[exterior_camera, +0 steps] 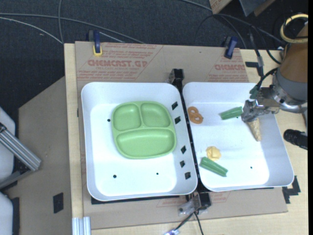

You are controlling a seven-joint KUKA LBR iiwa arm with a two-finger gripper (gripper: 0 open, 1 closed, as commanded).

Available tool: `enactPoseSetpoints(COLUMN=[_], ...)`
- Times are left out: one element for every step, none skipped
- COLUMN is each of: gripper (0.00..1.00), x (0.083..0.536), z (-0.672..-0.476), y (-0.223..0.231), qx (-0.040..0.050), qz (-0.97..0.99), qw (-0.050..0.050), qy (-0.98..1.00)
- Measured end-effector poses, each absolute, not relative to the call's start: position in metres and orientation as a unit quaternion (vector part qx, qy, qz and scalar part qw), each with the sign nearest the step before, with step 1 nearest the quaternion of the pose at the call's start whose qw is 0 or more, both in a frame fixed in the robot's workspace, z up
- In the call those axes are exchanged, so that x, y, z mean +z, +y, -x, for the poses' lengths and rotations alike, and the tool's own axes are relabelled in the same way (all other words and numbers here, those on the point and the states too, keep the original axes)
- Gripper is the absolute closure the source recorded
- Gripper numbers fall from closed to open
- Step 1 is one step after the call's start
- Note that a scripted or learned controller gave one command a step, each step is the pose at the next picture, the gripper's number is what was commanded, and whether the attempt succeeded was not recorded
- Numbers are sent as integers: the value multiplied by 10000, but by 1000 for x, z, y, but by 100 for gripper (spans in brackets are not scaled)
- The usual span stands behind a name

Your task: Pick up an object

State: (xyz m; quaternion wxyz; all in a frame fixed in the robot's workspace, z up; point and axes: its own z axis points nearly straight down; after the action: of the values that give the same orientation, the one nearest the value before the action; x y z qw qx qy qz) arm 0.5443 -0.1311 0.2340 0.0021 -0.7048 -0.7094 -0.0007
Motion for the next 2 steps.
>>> enactPoseSetpoints(gripper=[100,100], x=[242,238], z=[-538,-519], y=[-82,-21], qx=[-5,2], qz=[7050,7052], qw=[17,25], qy=[-7092,-7090])
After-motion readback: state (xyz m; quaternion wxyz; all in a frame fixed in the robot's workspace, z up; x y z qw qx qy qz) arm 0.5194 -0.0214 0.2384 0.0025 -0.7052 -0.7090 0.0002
